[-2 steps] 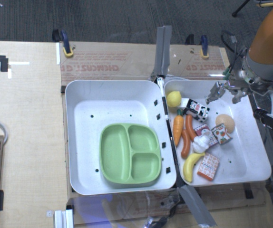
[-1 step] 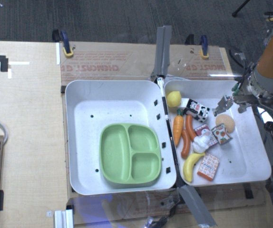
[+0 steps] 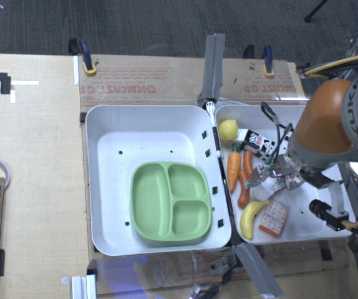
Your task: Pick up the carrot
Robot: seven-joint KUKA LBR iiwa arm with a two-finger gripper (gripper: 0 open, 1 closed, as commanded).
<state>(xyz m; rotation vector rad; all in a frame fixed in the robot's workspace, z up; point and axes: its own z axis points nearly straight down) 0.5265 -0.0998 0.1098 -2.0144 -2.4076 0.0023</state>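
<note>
Arm (image 3: 328, 120) reaches in from right, wrist bent down, end effector (image 3: 261, 174) low, pointing left.

Carrot (image 3: 233, 167): hemmed by bin wall (image 3: 219, 161) beyond, red sausage (image 3: 247, 176) on gripper (image 3: 261, 175) side, lemon (image 3: 228, 129) and banana (image 3: 249, 217) at its ends. Access: from above.

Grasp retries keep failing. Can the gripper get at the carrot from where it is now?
Probably yes. The carrot lies uncovered near the left wall of the right bin, and the gripper hangs just beside it. The red sausage-like item touching its right side and the bin wall leave little room alongside.
</note>
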